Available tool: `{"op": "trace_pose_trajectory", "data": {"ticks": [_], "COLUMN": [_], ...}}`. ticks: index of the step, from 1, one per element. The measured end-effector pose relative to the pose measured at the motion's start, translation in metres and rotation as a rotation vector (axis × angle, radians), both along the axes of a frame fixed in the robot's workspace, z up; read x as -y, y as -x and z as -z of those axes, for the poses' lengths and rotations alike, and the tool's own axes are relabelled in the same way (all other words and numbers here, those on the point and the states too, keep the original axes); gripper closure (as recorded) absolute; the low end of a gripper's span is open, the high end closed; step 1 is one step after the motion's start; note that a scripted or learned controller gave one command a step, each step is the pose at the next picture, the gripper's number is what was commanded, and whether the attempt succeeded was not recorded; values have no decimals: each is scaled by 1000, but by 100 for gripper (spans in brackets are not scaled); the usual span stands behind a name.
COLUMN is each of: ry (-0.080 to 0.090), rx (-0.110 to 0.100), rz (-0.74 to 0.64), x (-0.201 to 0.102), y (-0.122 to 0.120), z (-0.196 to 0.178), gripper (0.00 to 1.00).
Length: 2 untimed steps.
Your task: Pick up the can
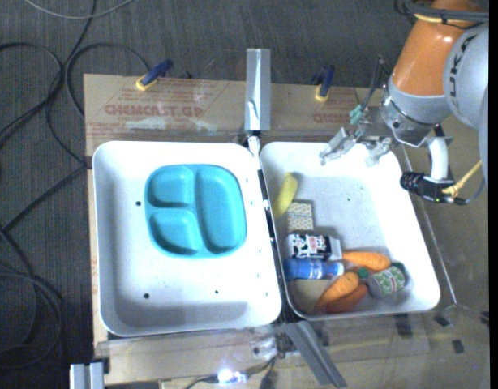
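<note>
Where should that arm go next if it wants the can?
Probably toward the near right corner of the right bin: the gripper hangs over the bin's far edge with nothing between its fingers, while the can lies on its side by the carrots.

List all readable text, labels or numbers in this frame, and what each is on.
"UK", the visible part of a cut-off word, on the grey arm.
Red printing on the cardboard behind the left bin: too faint to read.
Red printing on the cardboard near the right clamp: too blurred.
Label on the can: too small.
Carton and bottle labels: too small.
</note>
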<state>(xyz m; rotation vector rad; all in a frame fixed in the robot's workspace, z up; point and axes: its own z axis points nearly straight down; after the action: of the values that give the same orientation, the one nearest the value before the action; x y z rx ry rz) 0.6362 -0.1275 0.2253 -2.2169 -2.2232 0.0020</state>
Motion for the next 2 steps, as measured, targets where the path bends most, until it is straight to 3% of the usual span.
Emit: {"op": "trace_pose_trajectory", "data": {"ticks": [1,2], "ry": [2,1], "rx": [-1,10], "rz": [214,248], "x": [34,25], "y": [-27,57], "z": [75,136], "gripper": [0,0]}}
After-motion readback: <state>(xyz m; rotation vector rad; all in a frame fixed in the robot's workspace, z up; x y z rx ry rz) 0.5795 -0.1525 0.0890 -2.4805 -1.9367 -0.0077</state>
